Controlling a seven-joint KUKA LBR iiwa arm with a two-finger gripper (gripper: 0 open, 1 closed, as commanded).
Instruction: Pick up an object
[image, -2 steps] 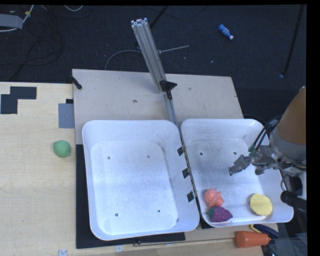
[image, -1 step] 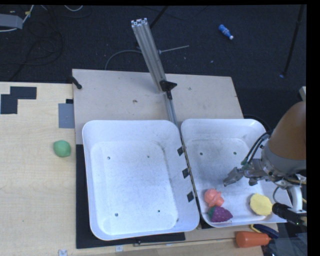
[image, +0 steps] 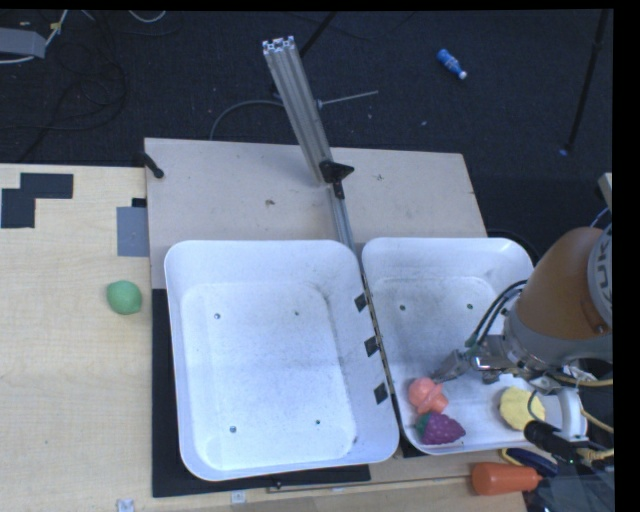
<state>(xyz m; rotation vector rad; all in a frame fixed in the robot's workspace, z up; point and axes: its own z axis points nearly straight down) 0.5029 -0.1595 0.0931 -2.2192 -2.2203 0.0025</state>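
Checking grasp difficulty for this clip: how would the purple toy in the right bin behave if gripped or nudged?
The purple toy looks lumpy and rounded, so it may slip from a pinch. It touches the orange toy and sits near the right bin front rim, so a nudge probably shifts both. Likely light.

You look down on a pale wooden bench (image: 60, 400) with a beige board (image: 240, 195), set over dark speckled carpet floor (image: 480, 110) strewn with cables.
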